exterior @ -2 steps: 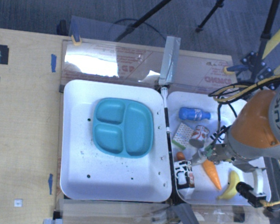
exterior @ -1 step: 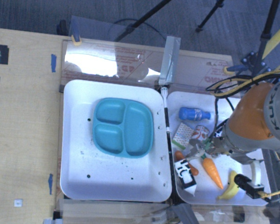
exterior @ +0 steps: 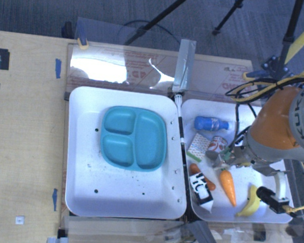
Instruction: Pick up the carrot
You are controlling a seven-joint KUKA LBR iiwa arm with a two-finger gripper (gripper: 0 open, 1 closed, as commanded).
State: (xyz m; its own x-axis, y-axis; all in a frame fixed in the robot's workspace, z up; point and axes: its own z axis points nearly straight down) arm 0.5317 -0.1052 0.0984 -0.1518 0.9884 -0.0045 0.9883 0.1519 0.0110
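**A:** Step in hand?

**B:** Approach, judging from position. Gripper (exterior: 227, 158) just past the broad end of the carrot (exterior: 228, 186), on the far side. Touching or hovering: cannot tell. No lift yet.

**A:** Gripper state?

**B:** Cannot tell. Hidden below the wrist of the arm (exterior: 279, 130) and blurred.

**A:** Location of the carrot?

**B:** Flat on the floor of the right bin (exterior: 239, 217). Broad end toward the gripper, tip toward the near rim. Nothing on top of it.

**A:** Neighbours, taken from the carrot?

**B:** Banana (exterior: 249, 205) just to the right, apart from the carrot. Black-and-white carton (exterior: 201, 188) near on the left. Blue bottle (exterior: 211, 123) well beyond, at the far wall. Left bin (exterior: 81, 191) well to the left, with a teal plate (exterior: 135, 138) inside.

**A:** Requirements for the next move?

**B:** Probably a short shift toward the carrot's middle, then a descent astride its width and a closure across the thick part. Banana close by, so little room for error on the right.

**A:** Counts?

**B:** Bins: two. Carrots: one. Bananas: one. Blue bottles: one. Cartons: one. Plates: one, with three compartments. A few small packets between the bottle and the carrot, too cluttered for a firm count.
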